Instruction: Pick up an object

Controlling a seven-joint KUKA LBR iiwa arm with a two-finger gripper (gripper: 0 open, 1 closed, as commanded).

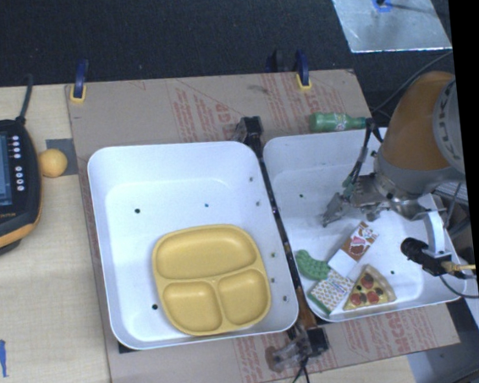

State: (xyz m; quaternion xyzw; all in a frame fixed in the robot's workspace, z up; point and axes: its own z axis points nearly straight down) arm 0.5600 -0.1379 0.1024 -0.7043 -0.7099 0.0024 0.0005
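Where the arm reaches in from the right, the gripper [338, 209] sits low over the middle of the right bin [304, 158], pointing left; whether it is open or closed cannot be told. The loose things all lie nearer than it, in the bin's near half. A small red-and-white card [362, 240] is closest, just near and right of the gripper. A white piece [342, 262] touches the card's near-left side, and a green toy [310, 264] lies by the left wall. A checkered block [330, 290] and a pizza slice [370, 289] lie side by side along the near wall. The far half of this bin is bare floor, so there is room to the gripper's left and far side, while the near cluster crowds the left and near walls. The left bin [117, 242] holds a yellow tray [210, 276] in its near half. A green bottle [334, 121] lies outside, just past the right bin's far wall.
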